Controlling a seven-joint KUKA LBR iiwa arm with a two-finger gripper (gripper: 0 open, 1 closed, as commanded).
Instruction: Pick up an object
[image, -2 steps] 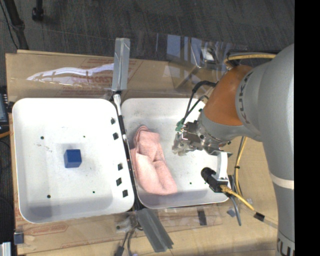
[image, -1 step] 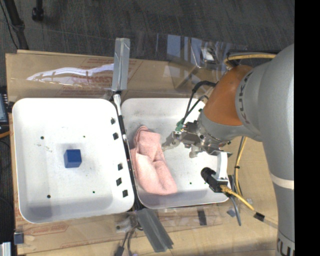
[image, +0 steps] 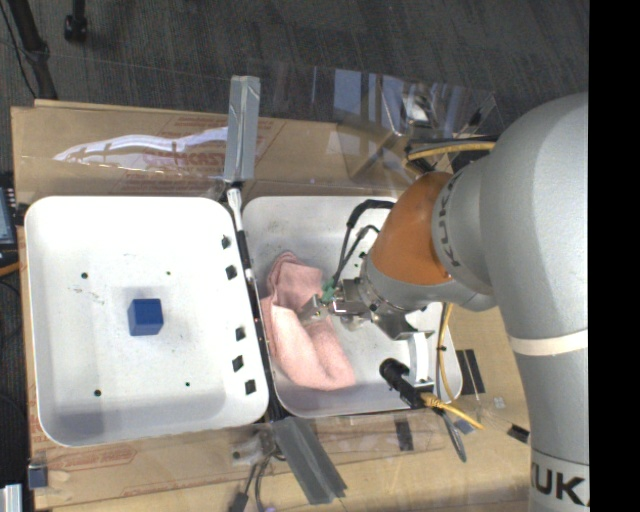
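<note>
Down in the right bin, the gripper sits on a crumpled pink cloth by the bin's left wall. A blue cube rests mid-left bin.

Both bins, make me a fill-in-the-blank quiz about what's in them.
1. The blue cube lies in the ____ bin of the view.
2. The cloth in the right bin is ____ in colour.
3. The gripper is over the ____.

Missing words: left; pink; cloth
</note>
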